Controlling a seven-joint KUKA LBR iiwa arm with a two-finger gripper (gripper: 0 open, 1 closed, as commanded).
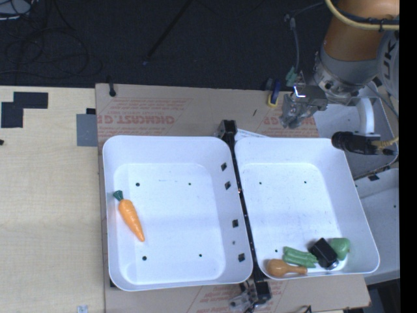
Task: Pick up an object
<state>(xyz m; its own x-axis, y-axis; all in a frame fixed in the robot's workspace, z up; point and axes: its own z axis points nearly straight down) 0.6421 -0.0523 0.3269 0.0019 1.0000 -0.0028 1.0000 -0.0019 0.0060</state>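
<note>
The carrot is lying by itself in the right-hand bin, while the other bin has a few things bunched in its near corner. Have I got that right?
Not quite. The camera view shows the carrot lying by itself in the left-hand bin, not the right. The rest holds: the other bin has a few things bunched in its near corner.

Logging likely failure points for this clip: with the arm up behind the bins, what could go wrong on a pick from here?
1. In the right bin, the green pieces, black object and tan piece crowd the near corner; a grasp may catch two, or hit the wall.
2. The carrot lies near the left bin wall, far from the end effector, so a long reach could land off target.
</note>
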